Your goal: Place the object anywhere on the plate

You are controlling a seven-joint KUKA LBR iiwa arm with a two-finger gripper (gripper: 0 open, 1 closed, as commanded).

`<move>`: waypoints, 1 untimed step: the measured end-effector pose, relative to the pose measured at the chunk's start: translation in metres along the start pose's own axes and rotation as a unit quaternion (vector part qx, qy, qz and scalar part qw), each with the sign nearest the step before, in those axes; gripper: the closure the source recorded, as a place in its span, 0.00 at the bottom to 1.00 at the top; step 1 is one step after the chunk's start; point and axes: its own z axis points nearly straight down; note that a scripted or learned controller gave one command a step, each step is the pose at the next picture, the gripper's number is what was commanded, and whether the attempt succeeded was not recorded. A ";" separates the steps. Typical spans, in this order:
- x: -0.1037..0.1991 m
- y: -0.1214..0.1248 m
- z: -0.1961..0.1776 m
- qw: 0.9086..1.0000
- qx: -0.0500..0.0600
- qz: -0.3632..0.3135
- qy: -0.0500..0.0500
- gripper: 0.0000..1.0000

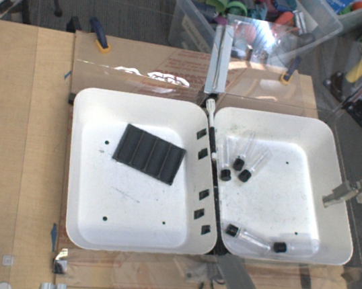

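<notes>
Lying left of the gripper [354, 193], inside the right white bin [273, 121]: clear plastic tubes with black caps [240, 163]. Farther left, dark ribbed rectangular plate [149, 154]. Open or closed: cannot tell.

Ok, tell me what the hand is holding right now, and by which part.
Cannot be told. The hand sits at the right bin's right edge, and nothing visible hangs from it. The tubes lie in the bin.

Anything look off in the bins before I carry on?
Nothing is spilled or broken. The dark ridged plate lies flat in the left bin but skewed to its walls. The clear black-capped tubes lie loose in the right bin: three near its left wall, two at its front edge.
</notes>
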 end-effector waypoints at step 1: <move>-0.014 0.047 0.012 0.993 -0.002 -0.121 -0.002 0.00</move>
